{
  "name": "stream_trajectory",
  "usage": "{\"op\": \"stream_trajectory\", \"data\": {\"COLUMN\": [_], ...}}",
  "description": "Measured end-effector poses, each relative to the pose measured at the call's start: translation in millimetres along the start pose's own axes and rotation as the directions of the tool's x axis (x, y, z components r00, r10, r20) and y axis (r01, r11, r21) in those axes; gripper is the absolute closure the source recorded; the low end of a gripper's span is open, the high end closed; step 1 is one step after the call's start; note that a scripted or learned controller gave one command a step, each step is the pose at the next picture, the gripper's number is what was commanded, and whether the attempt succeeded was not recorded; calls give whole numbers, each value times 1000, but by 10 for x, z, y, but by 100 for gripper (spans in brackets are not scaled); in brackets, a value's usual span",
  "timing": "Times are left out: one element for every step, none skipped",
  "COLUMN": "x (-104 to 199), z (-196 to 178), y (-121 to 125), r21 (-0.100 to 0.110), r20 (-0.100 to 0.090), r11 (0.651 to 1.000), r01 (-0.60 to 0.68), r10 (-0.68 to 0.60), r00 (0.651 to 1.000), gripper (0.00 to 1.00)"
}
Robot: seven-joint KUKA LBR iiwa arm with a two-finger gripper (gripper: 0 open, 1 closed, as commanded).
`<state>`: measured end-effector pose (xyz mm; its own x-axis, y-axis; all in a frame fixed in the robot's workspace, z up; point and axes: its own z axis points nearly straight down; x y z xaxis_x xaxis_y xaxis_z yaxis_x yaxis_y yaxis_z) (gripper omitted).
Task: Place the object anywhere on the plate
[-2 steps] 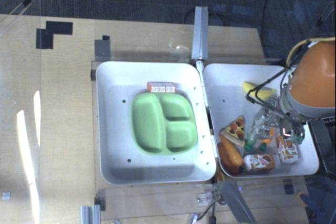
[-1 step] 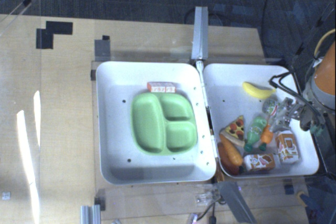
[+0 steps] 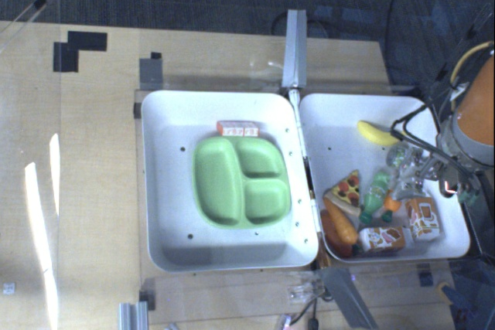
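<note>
Left white bin [image 3: 166, 166]: 1 green plate [image 3: 241, 180] with 3 compartments, nothing on it; 1 small red-and-white carton [image 3: 237, 128] touching its far edge. Right white bin [image 3: 332, 127]: 1 banana [image 3: 376, 134], 1 pizza slice [image 3: 346, 188], 1 green bottle [image 3: 375, 193], 1 hot dog [image 3: 339, 226], 2 small cartons [image 3: 421, 219]. Gripper [image 3: 408, 168] low over the right bin near the bottle; whether its jaws are apart or together cannot be told.

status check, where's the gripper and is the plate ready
Gripper low over right bin, among toy food. Green plate in left bin, nothing on it. Small box beside plate's far edge.
</note>
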<state>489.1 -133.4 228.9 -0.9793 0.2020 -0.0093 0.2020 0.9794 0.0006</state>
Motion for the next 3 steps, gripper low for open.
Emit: {"op": "stream_trajectory", "data": {"x": [95,2,45], "z": [1217,422,951], "y": [437,23,162], "r21": [-1,1,-2], "r20": [1,4,-3], "r11": [999,979,928], "r01": [-44,202,373], "r10": [44,-202,-373], "r00": [999,979,928], "gripper": [100,100,100]}}
